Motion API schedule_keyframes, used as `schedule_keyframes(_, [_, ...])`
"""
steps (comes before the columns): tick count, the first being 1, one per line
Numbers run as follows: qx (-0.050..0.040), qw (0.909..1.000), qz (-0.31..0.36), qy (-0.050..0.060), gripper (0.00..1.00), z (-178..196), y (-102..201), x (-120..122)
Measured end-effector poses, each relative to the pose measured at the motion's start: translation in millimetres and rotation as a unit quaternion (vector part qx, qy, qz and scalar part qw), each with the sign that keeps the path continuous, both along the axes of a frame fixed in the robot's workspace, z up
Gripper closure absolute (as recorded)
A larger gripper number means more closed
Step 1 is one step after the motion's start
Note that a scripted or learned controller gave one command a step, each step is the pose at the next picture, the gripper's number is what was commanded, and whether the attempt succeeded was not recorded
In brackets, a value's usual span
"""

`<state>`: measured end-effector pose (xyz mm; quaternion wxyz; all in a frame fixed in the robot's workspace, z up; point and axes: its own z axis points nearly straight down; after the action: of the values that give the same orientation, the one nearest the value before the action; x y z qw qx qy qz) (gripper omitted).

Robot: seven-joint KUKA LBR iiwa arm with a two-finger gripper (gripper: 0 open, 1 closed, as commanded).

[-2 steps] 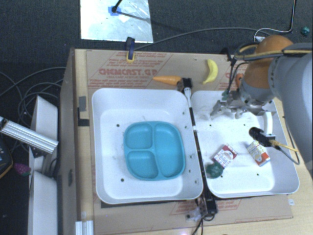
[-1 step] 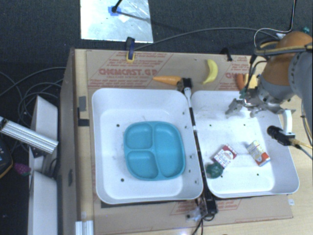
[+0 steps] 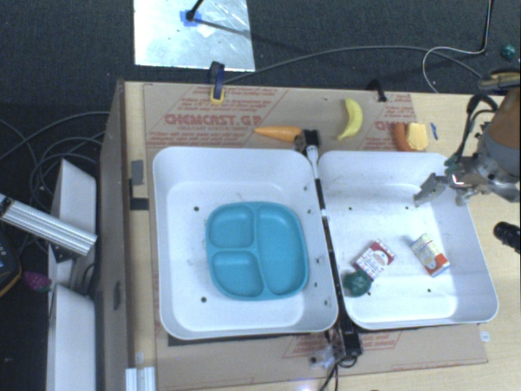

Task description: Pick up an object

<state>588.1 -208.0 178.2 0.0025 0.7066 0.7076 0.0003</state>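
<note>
In the right bin (image 3: pixel 468 300) lie a red-and-white carton (image 3: pixel 374 260), a small dark green object (image 3: pixel 356 282) touching its lower left corner, and a white carton with orange and red ends (image 3: pixel 429 253). My gripper (image 3: pixel 445 191) hangs over the bin's upper right part, above and to the right of these objects. Its two fingers are spread apart, with nothing between them. One grey finger (image 3: pixel 426 190) points down and to the left.
The left bin (image 3: pixel 175 218) holds a blue divided plate (image 3: pixel 256 248). On the cardboard behind the bins lie a carrot (image 3: pixel 278 133), a banana (image 3: pixel 352 119) and an orange-and-yellow piece (image 3: pixel 411 136). A black divider (image 3: pixel 320 210) runs between the bins.
</note>
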Motion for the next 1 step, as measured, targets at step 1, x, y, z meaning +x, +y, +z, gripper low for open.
schedule_keyframes(1, [0.0013, 1.0000, 0.000, 0.001, 0.00, -93.9, 1.5, -33.9])
